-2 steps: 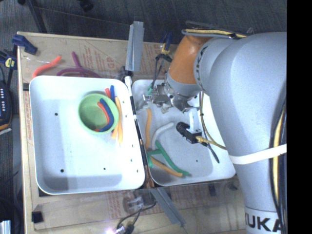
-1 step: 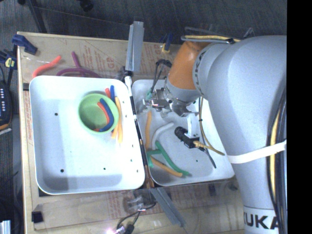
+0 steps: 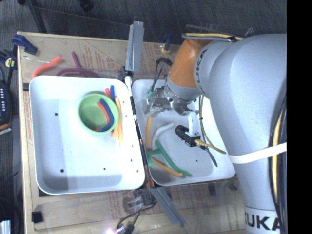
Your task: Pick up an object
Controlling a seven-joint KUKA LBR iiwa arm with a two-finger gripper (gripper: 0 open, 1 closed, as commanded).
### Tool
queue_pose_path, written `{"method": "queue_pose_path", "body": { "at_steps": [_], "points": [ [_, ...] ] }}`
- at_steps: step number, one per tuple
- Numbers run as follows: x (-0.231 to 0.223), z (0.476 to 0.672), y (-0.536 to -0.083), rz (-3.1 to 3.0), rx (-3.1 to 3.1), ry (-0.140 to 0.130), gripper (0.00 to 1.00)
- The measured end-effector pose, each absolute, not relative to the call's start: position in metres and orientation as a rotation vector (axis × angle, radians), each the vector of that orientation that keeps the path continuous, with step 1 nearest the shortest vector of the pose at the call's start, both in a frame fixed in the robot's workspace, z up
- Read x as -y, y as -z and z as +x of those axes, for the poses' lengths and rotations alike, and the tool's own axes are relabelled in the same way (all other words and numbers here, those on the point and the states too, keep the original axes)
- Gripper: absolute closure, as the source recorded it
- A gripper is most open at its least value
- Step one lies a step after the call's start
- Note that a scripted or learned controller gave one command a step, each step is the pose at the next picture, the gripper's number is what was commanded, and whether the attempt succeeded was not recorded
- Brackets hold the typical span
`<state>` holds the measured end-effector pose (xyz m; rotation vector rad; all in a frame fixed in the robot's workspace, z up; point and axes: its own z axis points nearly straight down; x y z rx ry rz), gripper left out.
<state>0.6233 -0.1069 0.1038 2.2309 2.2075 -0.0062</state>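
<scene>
Orange stick point(image 3: 148, 126), lying lengthwise close to the left wall of the right bin point(image 3: 222, 168) and just below the claw point(image 3: 157, 103), is judged the nearest object for pickup.

The claw is seen low over the upper left corner of that bin, near the wall. Nothing is seen held in it. Whether it is spread or pressed together cannot be told from this slant. No grasp is judged to have been made.

Recommendations for the step in hand:

- The claw should be brought over the middle of the stick and turned so that it closes across the stick, not along it.
- Room on the wall side is judged tight, so a straight, slow descent is advised, lest the wall be struck or the stick be pushed under the rim.
- Closure should be confirmed before any lift is begun.

A white strip point(image 3: 163, 129), curved, lies just beside the stick on its right. A nudge or a double pick is judged the main risk there.

Farther down, a green stick point(image 3: 165, 156) lies on more open floor near the bin's lower edge. It is noted as an easier alternative.

The left bin point(image 3: 73, 172), with a green bowl point(image 3: 95, 115) and coloured sticks in it, lies well apart and is not judged to be in play.
</scene>
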Motion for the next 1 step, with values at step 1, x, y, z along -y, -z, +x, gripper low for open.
{"method": "queue_pose_path", "body": {
  "at_steps": [1],
  "points": [
    [0.1092, 0.6231, -0.1043, 2.231, -2.203, 0.01, 0.0]
  ]
}}
